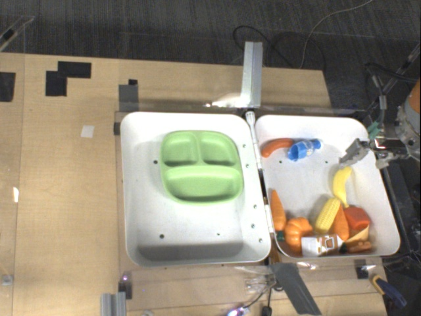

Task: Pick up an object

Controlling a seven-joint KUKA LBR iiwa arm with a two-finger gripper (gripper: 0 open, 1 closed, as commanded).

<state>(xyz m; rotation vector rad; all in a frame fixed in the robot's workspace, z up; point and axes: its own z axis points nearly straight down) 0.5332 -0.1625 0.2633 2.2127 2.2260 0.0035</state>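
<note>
Camera view: the jaws (355, 151), too small to judge spread or closed, hover just above the banana (341, 182) in the right bin (388, 196). The arm is cut off at the right edge. A green plate (200, 165) lies in the left bin (141, 196).

I see open floor in the middle of the right bin (309, 120). Toys crowd its near end: corn (328, 214), banana (341, 182), pumpkin (297, 228), carrot (277, 210). A green plate (199, 165) fills the left bin's (141, 196) centre.
</note>
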